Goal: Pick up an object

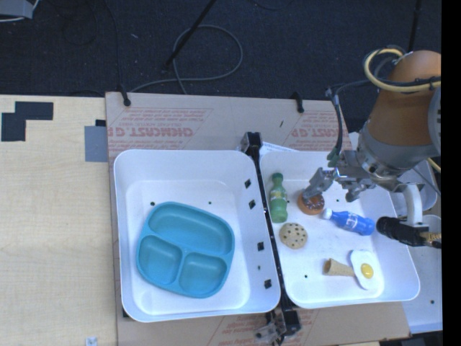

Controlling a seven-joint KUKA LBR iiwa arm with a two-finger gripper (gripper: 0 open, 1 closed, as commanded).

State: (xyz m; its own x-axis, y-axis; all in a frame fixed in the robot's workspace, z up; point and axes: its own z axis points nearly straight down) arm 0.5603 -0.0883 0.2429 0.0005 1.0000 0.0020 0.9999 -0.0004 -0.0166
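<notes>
The two shallow white plastic bins (137, 193) look smooth with a soft sheen along their rims. In the left one lies a sky-blue divided plastic tray (186, 249), smooth and faintly glossy. The right bin holds toy food of moulded plastic: a green glossy bottle (278, 198), a tan speckled round cookie (293, 235) with a matt face, a shiny blue bottle with a white cap (353, 223), and a white fried egg with a glossy yellow yolk (365, 269). Beneath the bins lies a flat sheet of brown matt cardboard (180, 121) printed in red, on a pale wood-grain surface (50, 229). The arm's bare grey metal gripper (318, 190) looks dull, under a smooth orange band (410, 92).
</notes>
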